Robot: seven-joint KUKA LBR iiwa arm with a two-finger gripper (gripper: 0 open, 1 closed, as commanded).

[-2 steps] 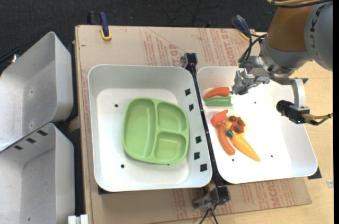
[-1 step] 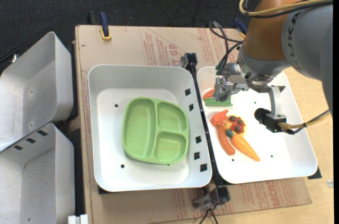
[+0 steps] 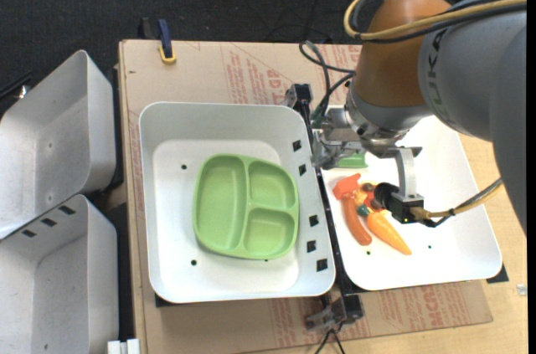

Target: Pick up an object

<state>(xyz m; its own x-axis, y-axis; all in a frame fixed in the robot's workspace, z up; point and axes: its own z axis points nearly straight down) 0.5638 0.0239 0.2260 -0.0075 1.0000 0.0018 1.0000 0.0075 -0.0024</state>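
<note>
**Figure.** Overhead slanted view of a two-bin bench during a pick attempt. The left bin [image 3: 159,135] holds one green divided plate [image 3: 247,206], lying flat near the bin's centre and well apart from every wall. The candidate objects sit in the right bin [image 3: 456,248], grouped at its left side, just beside the divider between the bins. They are an orange carrot-shaped piece [image 3: 391,233], a longer red-orange piece [image 3: 353,218] lying alongside it and apparently touching it, and a small green piece [image 3: 352,163] above them in the frame. All lie loose and flat on the bin floor, with no stacking visible. This layout probably suits a descent from directly above.

The arm [image 3: 477,68] enters from the right of the frame and crosses the upper half of the right bin. Its orange band [image 3: 402,13] sits above the wrist, and the wrist points downward. The gripper [image 3: 342,145] hangs at the upper left corner of the right bin, close to the divider. It is directly above or against the green piece; contact cannot be judged from this angle. The wrist housing covers the gripper's working end, so it cannot be told whether the gripper is spread, pressed together or pinching anything.

Judged from this pose, the step in hand is the approach or closing phase on the green piece. No object is visibly lifted. The nearby bin wall is the likely hazard.
</note>
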